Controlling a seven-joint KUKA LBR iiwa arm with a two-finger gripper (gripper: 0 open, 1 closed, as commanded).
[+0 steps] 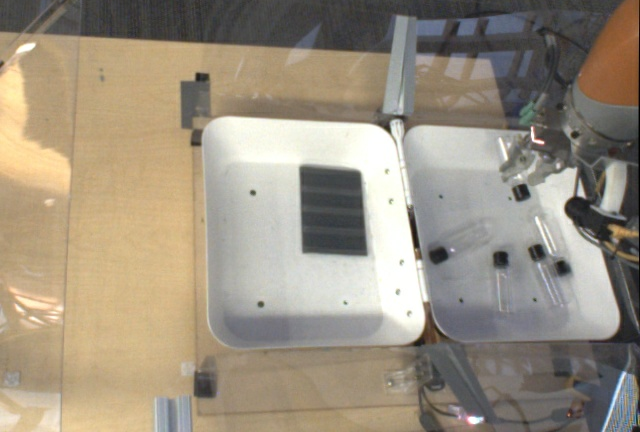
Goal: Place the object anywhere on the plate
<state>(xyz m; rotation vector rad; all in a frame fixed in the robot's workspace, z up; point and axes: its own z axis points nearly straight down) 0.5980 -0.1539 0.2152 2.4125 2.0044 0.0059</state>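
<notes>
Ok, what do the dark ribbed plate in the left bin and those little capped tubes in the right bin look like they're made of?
Plate: probably matte dark plastic or rubber; flat charcoal, ridged, no glare. Tubes: likely clear plastic or glass with black caps; the bin's white floor shows through their bodies.

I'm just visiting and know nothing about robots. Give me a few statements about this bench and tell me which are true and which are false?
1. The dark ribbed plate lies in the left bin. True.
2. The clear tubes with black caps lie on that plate. False: they lie in the right bin, apart from the plate.
3. The gripper is over the right bin's far side. True.
4. The two bins stand far apart. False: they sit side by side, edges nearly meeting.
5. The arm's orange band shows at the right. True.
</notes>
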